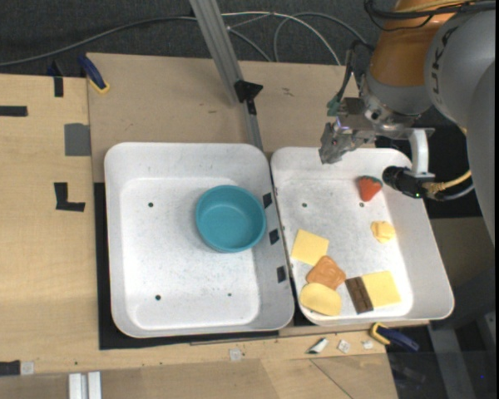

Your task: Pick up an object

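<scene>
My gripper point(336, 149) hangs over the far left corner of the right bin point(424, 248), its dark fingers pointing down with nothing seen between them. In that bin lie a red piece point(369, 189) near the far right, a small yellow piece point(383, 231), a yellow square point(309, 246), an orange-brown piece point(326, 272), a pale yellow oval point(320, 299), a dark brown bar point(358, 294) and another yellow square point(382, 288). A blue bowl point(229, 218) sits in the left bin point(133, 248).
A slanted grey metal pole point(220, 44) rises from behind the seam between the bins. Cables point(299, 36) run across the dark background at the back. Black tape marks point(65, 195) sit on the bench to the left.
</scene>
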{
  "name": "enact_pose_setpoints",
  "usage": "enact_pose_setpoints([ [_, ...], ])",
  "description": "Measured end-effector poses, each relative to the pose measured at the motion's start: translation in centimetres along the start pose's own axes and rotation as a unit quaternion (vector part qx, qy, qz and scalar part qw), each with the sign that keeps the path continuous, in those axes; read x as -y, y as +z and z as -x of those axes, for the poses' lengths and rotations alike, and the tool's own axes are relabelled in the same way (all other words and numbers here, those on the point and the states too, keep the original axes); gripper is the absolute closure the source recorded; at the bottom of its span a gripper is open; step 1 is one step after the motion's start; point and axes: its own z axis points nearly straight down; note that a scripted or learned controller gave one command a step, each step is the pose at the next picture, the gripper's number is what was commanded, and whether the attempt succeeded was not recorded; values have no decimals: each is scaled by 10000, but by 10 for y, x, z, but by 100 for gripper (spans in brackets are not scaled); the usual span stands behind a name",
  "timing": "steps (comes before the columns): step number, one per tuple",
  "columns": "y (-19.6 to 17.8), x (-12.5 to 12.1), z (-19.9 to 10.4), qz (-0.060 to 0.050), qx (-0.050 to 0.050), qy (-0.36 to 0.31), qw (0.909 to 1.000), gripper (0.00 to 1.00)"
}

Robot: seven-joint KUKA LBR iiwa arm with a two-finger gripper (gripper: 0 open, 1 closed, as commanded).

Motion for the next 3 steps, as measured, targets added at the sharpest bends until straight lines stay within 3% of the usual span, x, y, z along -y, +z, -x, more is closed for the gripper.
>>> enact_pose_setpoints([
  [1, 8, 9, -54, -5, 2, 0, 10000, 100],
  [3, 27, 2, -149, -6, 3, 1, 10000, 100],
])
